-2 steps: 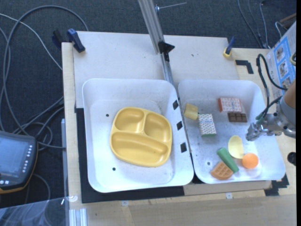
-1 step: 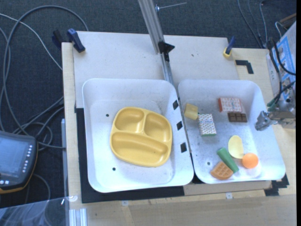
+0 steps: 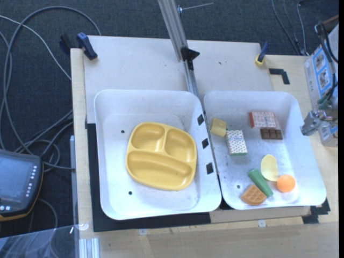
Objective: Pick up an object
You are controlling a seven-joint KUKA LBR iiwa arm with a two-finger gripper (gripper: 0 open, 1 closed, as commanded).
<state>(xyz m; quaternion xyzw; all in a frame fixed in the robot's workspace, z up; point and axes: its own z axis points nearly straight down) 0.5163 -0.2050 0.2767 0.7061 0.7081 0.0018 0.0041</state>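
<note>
While my feed holds on this moment, the candidates for picking all lie in the right bin (image 3: 301,112). Near its upper middle I see a reddish checkered box (image 3: 262,119), and just below and to the right of it a dark brown chocolate bar (image 3: 271,134). Toward the divider sits a pale yellow block (image 3: 218,127), with a green-speckled white carton (image 3: 236,142) just beside it, lower and to the right. Down in the near corner the pieces crowd together: a yellow slice (image 3: 269,167), a green cylinder (image 3: 260,182) lying at a slant, a brown waffle piece (image 3: 253,195) touching the cylinder's lower end, and an orange ball (image 3: 286,183) just right of the slice.

From where I sit, the gripper (image 3: 313,123) appears as a grey metal piece at the bin's right rim, level with the chocolate bar and apart from every item. Nothing I can see lies in it, and I cannot tell how its tip is set, as it is small and partly cut off at the frame edge.

Moving outward, the left bin (image 3: 107,144) holds a yellow divided tray (image 3: 161,156) lying flat near its middle. An aluminium rail (image 3: 177,26) runs down between the two bins. Blue clamps (image 3: 86,44) grip the board's far corners, and a handheld pendant (image 3: 16,184) rests on the floor at the left.
</note>
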